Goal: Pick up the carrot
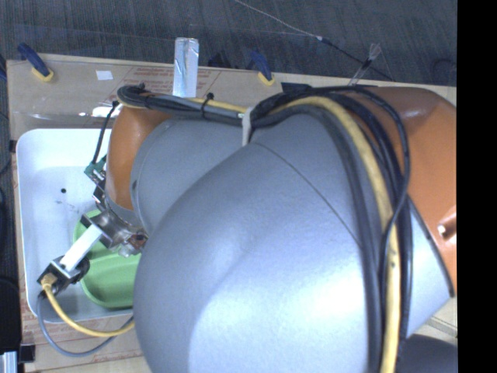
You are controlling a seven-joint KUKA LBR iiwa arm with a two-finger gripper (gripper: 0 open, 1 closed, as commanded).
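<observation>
The carrot cannot be located, most of the frame being blocked by the grey arm (311,247) over the white bin (39,169) at left beside a green object (109,282); the pincer's state cannot be told; a carrot is judged stiff, light, best gripped mid-length.

My arm (311,239) over bench centre and right, bin (39,162) at left, bowl (109,282) inside its near end, can (185,67) upright behind.
</observation>
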